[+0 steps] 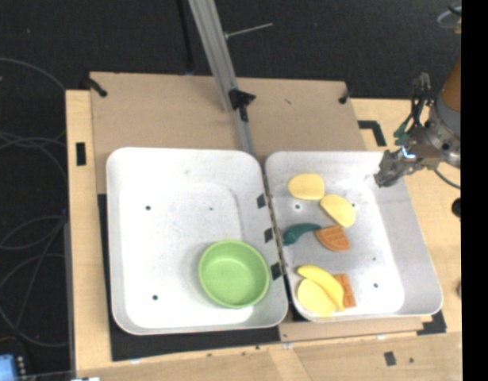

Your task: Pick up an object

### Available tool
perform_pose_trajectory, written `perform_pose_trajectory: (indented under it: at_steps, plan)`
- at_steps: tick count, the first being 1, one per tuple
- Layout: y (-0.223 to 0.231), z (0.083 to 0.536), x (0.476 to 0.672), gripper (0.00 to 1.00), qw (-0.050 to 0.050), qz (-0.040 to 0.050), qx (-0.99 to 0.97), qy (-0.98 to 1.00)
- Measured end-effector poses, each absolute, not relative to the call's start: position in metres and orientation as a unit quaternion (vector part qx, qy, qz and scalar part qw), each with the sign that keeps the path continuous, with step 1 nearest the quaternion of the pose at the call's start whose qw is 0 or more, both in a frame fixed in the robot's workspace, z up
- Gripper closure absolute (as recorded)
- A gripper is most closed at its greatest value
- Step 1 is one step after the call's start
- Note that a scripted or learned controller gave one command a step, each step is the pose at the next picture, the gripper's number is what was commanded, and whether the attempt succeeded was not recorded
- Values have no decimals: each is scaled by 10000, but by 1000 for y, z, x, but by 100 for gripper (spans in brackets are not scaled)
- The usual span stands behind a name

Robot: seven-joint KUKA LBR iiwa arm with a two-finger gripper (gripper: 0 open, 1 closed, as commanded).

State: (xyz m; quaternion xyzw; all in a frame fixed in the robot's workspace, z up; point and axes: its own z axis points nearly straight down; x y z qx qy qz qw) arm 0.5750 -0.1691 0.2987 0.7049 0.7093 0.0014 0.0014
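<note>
The right bin point(402, 236) holds several small items: a yellow oval piece point(306, 186), a second yellow piece point(338, 210), a teal curved item point(299, 232), an orange wedge point(334, 239), and two yellow pieces point(317, 289) beside an orange strip point(346, 290) at the front. A green bowl point(233, 272) sits in the left bin point(148, 181). My gripper point(389, 170) hangs at the right bin's far right edge, apart from all the items.
A slanted metal pole point(216, 50) rises from the back board above the bins' divide. The arm's wrist point(442, 137) comes in from the right edge. Black cables lie on the floor at the left.
</note>
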Motion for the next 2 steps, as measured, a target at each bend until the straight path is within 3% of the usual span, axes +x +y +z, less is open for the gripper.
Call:
perform_pose_trajectory:
  at_steps: [1,2]
  plan:
    - [-125,293,572,100,8,1,7053,7089]
    - [-72,279,550,100,1,0,7052,7090]
